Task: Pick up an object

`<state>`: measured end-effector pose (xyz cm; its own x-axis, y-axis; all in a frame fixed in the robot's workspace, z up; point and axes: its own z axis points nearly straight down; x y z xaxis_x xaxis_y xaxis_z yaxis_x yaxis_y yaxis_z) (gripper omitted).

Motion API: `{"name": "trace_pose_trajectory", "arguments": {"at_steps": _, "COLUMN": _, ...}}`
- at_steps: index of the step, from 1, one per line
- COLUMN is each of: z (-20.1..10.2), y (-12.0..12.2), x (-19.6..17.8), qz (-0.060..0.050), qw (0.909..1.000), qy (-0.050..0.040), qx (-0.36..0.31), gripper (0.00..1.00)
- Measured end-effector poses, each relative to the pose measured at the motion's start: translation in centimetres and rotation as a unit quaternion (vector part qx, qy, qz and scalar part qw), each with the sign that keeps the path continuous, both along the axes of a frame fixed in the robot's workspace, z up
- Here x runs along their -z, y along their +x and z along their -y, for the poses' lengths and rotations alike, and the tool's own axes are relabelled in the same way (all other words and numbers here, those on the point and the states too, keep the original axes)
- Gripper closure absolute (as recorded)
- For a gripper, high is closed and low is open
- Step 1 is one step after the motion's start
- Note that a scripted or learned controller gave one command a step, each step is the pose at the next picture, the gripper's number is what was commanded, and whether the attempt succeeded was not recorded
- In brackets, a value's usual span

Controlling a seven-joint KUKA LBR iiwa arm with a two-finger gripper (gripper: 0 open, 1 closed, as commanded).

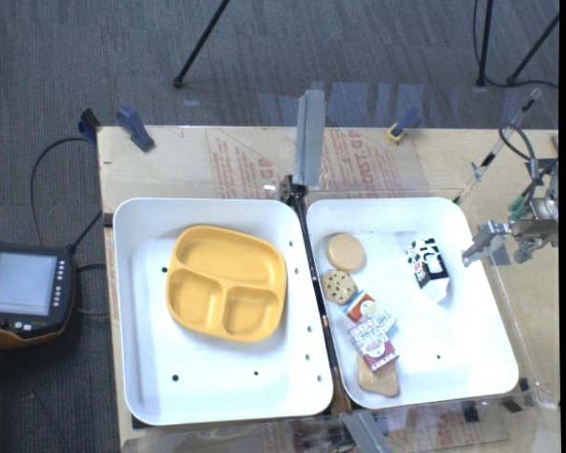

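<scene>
1. Where the right bin [481,352] comes nearest the camera, a tan toy biscuit [381,379] lies on its floor, touching the near end of the red snack packet [371,331] and partly tucked under it.
2. That red snack packet lies flat, towards the left of the right bin and slightly askew.
3. Just beyond the packet and to its left sits a chocolate-chip cookie [339,286], close by the packet's far corner.
4. Left of the packet, across the seam between the bins, a yellow divided plate [228,281] with three compartments rests in the left bin [137,253].
5. Farther from the packet than the cookie lies a plain round biscuit [345,252], just beside the cookie.
6. Right of the packet and a little beyond it, a small black-and-white carton [427,264] lies well apart from it.
7. Far right of the packet, past the carton, the gripper [481,246] hangs over the right bin's right rim, near the carton but apart from it; whether it is spread or closed cannot be told, and no object can be seen in its grasp.
8. Well left of the packet, off the bench, a handheld control pendant [24,291] sits on the carpet.
9. Beyond the packet, a grey upright post [310,140] rises at the far end of the seam.
10. Farthest from the packet, a blue clamp [134,126] grips the bench's far edge.
</scene>
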<state>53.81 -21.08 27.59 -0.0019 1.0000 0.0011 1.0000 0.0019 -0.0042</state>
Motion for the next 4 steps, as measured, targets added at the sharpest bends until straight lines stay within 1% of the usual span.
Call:
{"name": "trace_pose_trajectory", "arguments": {"at_steps": 1, "z": 0.0, "y": 7.3, "x": 7.7, "qz": -0.002, "qw": 0.9928, "qy": 0.0, "qx": 0.12, "gripper": 0.0}}
{"name": "trace_pose_trajectory", "arguments": {"at_steps": 2, "z": -0.7, "y": 5.4, "x": -6.7, "qz": 0.006, "qw": 0.995, "qy": -0.0018, "qx": 0.1, "gripper": 0.0}}
{"name": "trace_pose_trajectory", "arguments": {"at_steps": 3, "z": -1.8, "y": 5.8, "x": 7.3, "qz": -0.006, "qw": 0.997, "qy": 0.0008, "qx": 0.077, "gripper": 0.0}}
{"name": "trace_pose_trajectory", "arguments": {"at_steps": 4, "z": -3.0, "y": 5.7, "x": 16.9, "qz": 0.004, "qw": 0.9973, "qy": -0.0012, "qx": 0.073, "gripper": 0.0}}
